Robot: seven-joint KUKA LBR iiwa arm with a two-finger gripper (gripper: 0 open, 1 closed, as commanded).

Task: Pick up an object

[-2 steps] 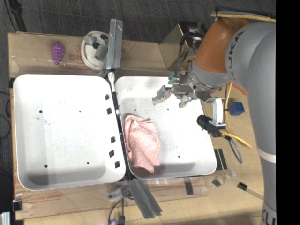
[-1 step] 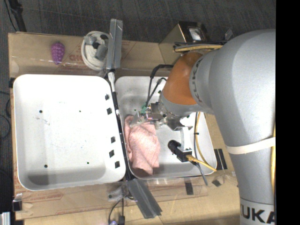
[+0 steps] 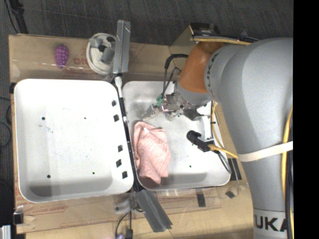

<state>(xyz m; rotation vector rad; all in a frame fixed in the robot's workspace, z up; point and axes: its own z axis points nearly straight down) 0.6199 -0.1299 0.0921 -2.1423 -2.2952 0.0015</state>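
White right bin (image 3: 219,176) holds a crumpled, pale pink cloth (image 3: 151,151).

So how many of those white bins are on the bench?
2. The left bin lies under open view; the right bin holds a pink cloth, with the arm over it.

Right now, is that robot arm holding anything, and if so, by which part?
Cannot be told: the gripper sits above the pink cloth in the right bin, with nothing visibly between its fingers.

Dark floor (image 3: 75,4) — tan bench (image 3: 35,51)
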